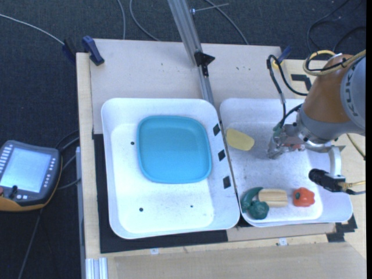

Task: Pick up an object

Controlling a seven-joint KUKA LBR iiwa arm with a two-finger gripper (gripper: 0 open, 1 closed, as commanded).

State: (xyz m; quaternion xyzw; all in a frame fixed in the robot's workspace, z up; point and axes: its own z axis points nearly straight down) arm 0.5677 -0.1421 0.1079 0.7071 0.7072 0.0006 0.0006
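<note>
Approach is the step in hand: gripper (278, 150), holding nothing and its opening impossible to judge, hangs just right of the yellow piece (239, 139), so a leftward shift seems needed.

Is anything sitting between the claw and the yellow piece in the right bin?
Nothing visible. The claw is to the right of the yellow piece, with bare bin floor between them. The green, tan and red items lie along the bin's near edge, out of that path.
</note>
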